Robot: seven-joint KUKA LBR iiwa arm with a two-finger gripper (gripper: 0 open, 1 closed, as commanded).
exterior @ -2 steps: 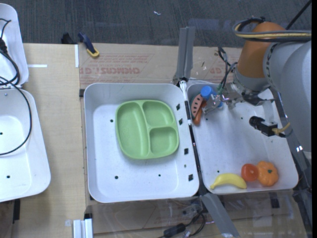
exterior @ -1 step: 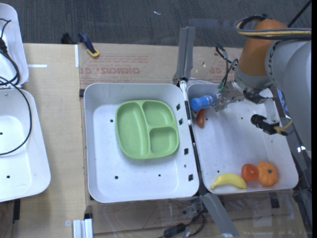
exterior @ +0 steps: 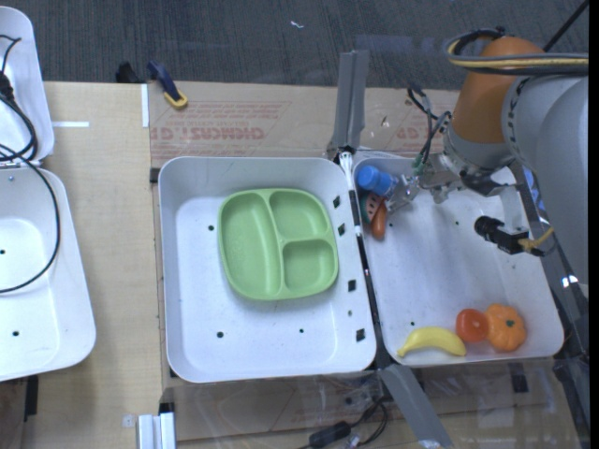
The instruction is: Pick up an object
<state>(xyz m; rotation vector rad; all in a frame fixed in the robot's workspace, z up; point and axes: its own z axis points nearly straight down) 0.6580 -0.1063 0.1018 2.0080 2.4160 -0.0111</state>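
Observation:
My gripper (exterior: pixel 404 191) hangs low over the far left corner of the right bin (exterior: pixel 440 269). A blue cylinder (exterior: pixel 372 178) lies just left of it, and a small red-orange item (exterior: pixel 377 220) lies below that against the bin's left wall. At the bin's near edge lie a yellow banana (exterior: pixel 433 342), a red tomato-like fruit (exterior: pixel 472 325) and an orange fruit (exterior: pixel 505 327). Nothing shows between the gripper and any object.
The left bin (exterior: pixel 187 279) holds a green divided plate (exterior: pixel 278 242). A metal post (exterior: pixel 351 101) rises between the bins at the back. Cables and a black fitting (exterior: pixel 496 232) hang off the arm over the right bin. A blue and yellow tool (exterior: pixel 167 85) lies on the bench.

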